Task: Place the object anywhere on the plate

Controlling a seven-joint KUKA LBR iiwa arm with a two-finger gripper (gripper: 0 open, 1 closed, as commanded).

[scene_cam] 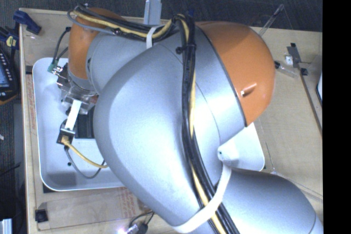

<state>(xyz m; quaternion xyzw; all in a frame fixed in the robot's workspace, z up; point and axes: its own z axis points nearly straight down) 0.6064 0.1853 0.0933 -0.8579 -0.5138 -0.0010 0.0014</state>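
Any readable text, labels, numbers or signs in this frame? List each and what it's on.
Nothing here can be read for certain.
Reddish print on the bench, below the white bin: too blurred to read.
Dark device at the view's left edge: markings too small to read.
Arm: no label or number visible on its grey and orange shell.

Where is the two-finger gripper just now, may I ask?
The two-finger gripper is at the camera view's left, over the shallow white bin, just below the orange wrist band.
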